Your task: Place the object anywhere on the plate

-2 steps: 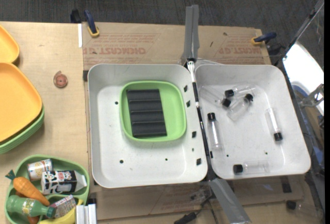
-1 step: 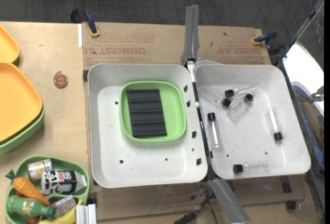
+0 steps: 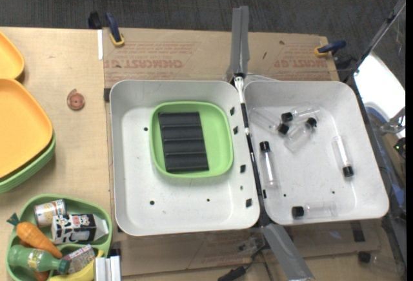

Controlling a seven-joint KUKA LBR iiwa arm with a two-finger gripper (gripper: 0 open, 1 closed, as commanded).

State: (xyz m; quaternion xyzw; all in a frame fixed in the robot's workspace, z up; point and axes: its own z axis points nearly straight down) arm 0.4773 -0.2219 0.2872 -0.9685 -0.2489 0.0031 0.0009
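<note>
A green square plate [image 3: 191, 139] lies in the left white bin [image 3: 129, 196], with a dark ribbed insert [image 3: 183, 141] on its middle. Several clear plastic vials with black caps lie scattered in the right white bin [image 3: 368, 202]: one long vial [image 3: 268, 163] near the bin's left wall, one [image 3: 341, 156] toward the right, a small cluster [image 3: 295, 124] near the top, and one [image 3: 314, 210] by the front wall.
Orange plates [image 3: 19, 124] are stacked on the wooden table at the left. A green bowl [image 3: 55, 241] of toy food stands at the front left. A metal divider post [image 3: 239, 41] rises between the bins at the back, and clamps [image 3: 115, 35] hold the cardboard.
</note>
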